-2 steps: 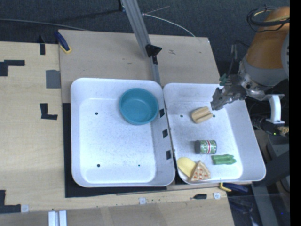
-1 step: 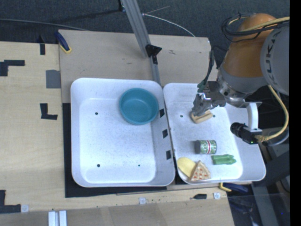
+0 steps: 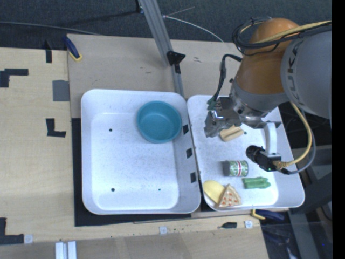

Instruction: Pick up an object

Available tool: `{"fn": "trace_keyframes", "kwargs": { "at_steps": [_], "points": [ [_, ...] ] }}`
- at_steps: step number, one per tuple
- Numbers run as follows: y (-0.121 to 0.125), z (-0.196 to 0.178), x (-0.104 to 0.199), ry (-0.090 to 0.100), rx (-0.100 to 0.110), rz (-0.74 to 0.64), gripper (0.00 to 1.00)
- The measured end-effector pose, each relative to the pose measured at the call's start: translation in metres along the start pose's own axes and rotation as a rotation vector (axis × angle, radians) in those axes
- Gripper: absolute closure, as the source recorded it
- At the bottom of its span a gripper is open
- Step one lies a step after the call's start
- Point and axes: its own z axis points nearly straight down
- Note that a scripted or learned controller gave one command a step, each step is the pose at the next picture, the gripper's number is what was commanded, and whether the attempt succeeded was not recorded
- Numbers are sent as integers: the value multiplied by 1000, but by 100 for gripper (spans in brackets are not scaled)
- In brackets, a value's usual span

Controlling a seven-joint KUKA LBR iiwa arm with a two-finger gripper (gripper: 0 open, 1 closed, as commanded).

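One blue bowl sits in the left bin. The right bin holds five items: tan block by the end effector, can, green piece, yellow piece, pizza slice. Its grip: cannot tell.

Bench: pale wood, black tape marks at left
Floor: dark carpet, top of frame
Pole: grey metal, slanted, upper centre

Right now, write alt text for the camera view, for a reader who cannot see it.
A grey and orange robot arm's tool hangs over the right bin, beside a tan block, with a can, green piece and pizza slice nearer the front. A blue bowl sits in the left bin.
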Motion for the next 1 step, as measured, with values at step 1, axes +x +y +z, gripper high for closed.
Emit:
{"fn": "trace_keyframes", "kwargs": {
  "at_steps": [1],
  "points": [
    [-16, 11, 44, -1, 1, 1, 100]
  ]
}}
